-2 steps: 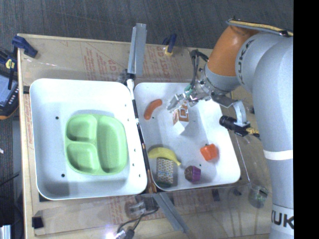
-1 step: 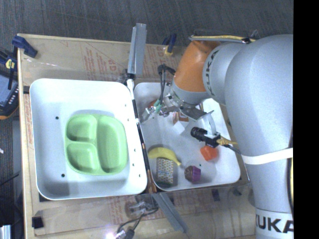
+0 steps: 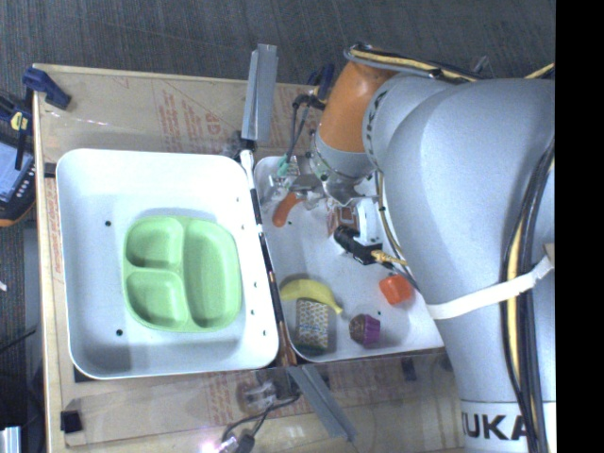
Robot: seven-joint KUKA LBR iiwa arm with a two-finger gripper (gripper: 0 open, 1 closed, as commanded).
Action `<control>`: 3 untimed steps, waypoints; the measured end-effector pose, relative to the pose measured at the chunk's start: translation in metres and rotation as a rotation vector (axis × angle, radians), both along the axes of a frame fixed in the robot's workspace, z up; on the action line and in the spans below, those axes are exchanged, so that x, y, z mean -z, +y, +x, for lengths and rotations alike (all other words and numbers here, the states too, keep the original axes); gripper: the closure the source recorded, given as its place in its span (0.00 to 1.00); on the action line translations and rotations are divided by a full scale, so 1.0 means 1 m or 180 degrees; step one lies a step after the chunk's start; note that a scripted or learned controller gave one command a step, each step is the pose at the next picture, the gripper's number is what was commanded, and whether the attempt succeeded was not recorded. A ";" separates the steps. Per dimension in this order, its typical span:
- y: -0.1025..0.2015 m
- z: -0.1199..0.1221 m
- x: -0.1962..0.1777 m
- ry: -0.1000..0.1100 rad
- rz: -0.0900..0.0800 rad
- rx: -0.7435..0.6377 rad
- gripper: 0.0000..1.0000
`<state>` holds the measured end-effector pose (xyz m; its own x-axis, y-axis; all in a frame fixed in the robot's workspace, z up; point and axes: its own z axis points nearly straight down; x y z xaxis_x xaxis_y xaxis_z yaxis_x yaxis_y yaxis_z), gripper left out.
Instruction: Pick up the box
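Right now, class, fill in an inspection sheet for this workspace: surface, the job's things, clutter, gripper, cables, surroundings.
Surface: wooden bench bearing two white bins, left bin and right bin, side by side.
Job's things: patterned box lying at the near end of the right bin, apart from the gripper.
Clutter: green divided tray in the left bin; banana, purple object, orange object and an orange-red item in the right bin.
Gripper: gripper low over the far end of the right bin; finger state cannot be told.
Cables: black cable at the wrist; loose wires at the bench's near edge.
Surroundings: dark floor; blue clamp on the bench corner.
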<state>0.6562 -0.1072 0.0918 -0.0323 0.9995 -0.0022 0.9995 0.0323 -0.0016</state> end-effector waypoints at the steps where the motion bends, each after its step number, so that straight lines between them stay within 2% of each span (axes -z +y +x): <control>1: -0.040 -0.053 -0.094 -0.0001 0.0006 -0.0559 0.00; 2: -0.039 -0.040 -0.011 -0.0006 0.0007 -0.0424 0.00; 3: -0.026 0.000 -0.001 -0.0009 0.0008 -0.1117 0.00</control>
<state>0.6565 -0.1335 0.0926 -0.3740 0.9274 -0.0003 0.9274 0.3740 0.0017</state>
